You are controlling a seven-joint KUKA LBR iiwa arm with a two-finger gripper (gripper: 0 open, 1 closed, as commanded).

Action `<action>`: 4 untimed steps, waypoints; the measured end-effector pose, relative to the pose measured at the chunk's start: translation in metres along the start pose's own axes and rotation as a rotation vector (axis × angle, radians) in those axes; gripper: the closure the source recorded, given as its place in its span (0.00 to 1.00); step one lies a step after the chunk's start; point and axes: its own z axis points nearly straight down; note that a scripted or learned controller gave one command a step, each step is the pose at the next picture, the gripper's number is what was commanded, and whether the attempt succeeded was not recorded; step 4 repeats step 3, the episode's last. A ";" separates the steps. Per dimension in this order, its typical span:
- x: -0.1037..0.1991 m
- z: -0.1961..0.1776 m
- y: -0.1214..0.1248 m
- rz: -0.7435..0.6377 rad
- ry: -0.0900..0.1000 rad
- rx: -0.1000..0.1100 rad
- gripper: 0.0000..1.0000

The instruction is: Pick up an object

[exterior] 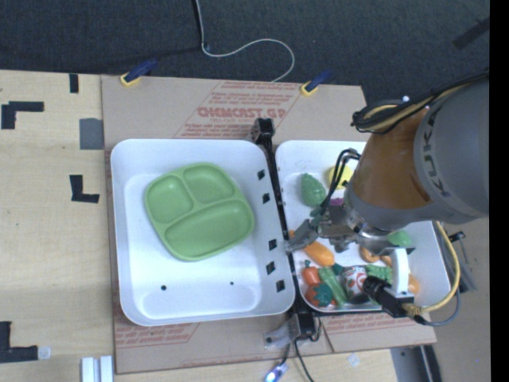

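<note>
My gripper (pixel 316 231) hangs low over the left part of the right bin (pixel 442 245), with the grey and orange arm covering most of that bin. Just below the gripper lies an orange piece (pixel 319 253). A green rounded piece (pixel 312 188) sits farther back, near the divider between the bins. Beside it a yellow piece (pixel 337 178) peeks out from behind the arm. Several small toys in red, green and white (pixel 334 283) are heaped at the bin's front edge. I see nothing held by the gripper.
The left bin (pixel 135 237) holds a green divided plate (pixel 200 210) tilted in its middle. A black clip strip (pixel 272 197) runs along the wall between the bins. Cables (pixel 445 293) loop off the arm at the right bin's front corner.
</note>
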 end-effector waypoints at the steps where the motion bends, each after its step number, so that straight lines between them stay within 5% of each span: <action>1: 0.000 -0.009 0.001 -0.001 0.000 0.000 1.00; 3: 0.059 -0.187 0.002 -0.004 0.000 -0.012 1.00; 4: 0.059 -0.187 0.002 -0.004 0.000 -0.012 1.00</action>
